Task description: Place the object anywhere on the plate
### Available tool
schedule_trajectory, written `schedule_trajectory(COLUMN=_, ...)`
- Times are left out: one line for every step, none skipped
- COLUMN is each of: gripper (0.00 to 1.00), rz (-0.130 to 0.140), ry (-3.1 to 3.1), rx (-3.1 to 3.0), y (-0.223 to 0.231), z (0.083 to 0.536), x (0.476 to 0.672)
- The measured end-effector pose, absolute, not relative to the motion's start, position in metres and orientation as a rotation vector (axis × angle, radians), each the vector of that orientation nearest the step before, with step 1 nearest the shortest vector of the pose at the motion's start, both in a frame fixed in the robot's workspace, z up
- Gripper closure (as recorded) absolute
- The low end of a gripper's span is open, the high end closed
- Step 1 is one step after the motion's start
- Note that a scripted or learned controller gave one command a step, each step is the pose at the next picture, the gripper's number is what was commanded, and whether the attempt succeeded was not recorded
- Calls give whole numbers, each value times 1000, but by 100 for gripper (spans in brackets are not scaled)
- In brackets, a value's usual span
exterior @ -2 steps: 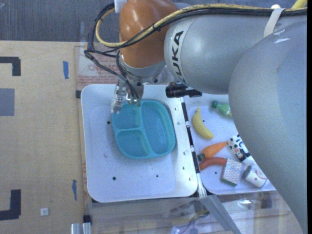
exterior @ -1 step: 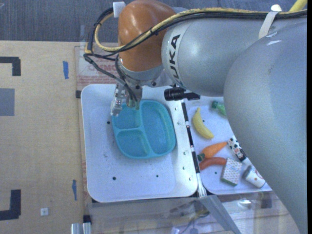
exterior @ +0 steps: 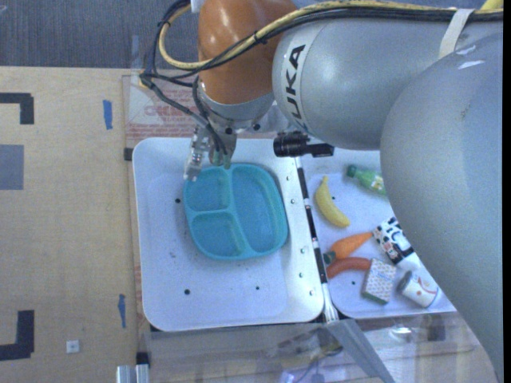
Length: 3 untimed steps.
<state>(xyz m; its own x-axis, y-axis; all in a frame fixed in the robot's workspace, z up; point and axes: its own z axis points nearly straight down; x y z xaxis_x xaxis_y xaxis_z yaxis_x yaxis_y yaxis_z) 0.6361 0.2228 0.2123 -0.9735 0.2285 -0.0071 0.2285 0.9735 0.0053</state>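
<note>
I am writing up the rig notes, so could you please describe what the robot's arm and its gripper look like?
The large smooth grey arm has rounded casings, with black "KUKA" lettering on one segment and a glossy orange dome-shaped band above the wrist. Yellow and black cables run along it and loop over the orange part. The small metallic gripper below is slim, with thin wires leading down to it.

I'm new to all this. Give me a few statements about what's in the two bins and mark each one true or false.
1. The blue plate lies in the left bin. True.
2. The banana rests on the plate. False: it lies in the right bin, off the plate.
3. The plate has three compartments. True.
4. The gripper hangs over the right bin. False: it is at the plate's upper left edge.
5. A carrot lies below the banana. True.
</note>
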Motion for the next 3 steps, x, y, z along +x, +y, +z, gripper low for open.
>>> schedule_trajectory(gripper=100, rz=6, ry=3124, rx=245, y=229, z=197, x=655)
schedule_trajectory(gripper=100, rz=4, ry=3126, rx=-246, y=192, z=192, x=631)
schedule_trajectory(gripper=100, rz=5, ry=3122, rx=-301, y=228, z=208, x=555)
